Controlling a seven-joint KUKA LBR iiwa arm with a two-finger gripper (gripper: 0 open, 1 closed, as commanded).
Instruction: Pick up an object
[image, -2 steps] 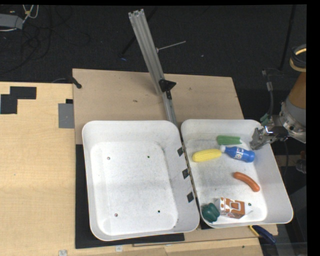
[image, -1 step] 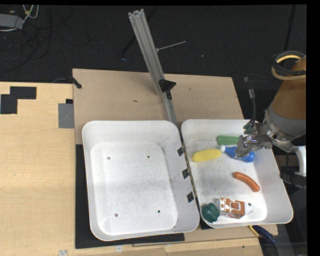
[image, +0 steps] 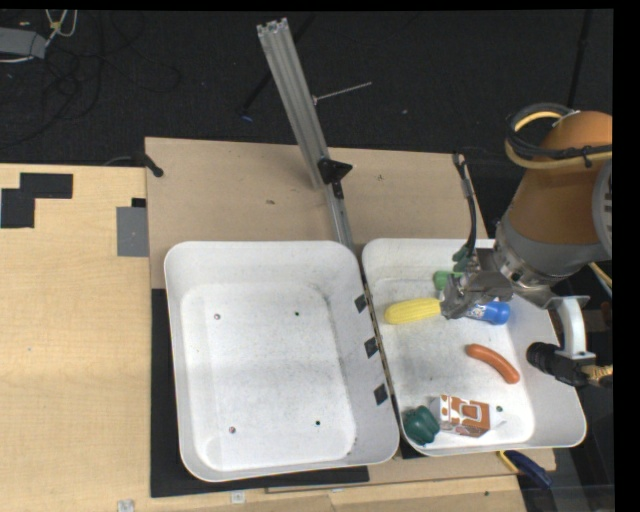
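Overhead, the grey arm with its orange band (image: 562, 160) is reached down into the right bin (image: 560, 425), its gripper (image: 462, 298) lowered beside the yellow corn cob (image: 412, 312), jaw state undeterminable, with an orange sausage (image: 493, 362) and a printed carton (image: 466, 415), lettering unreadable, lying nearer.

Slanted metal rail (image: 303, 110) above bins (image: 262, 455)
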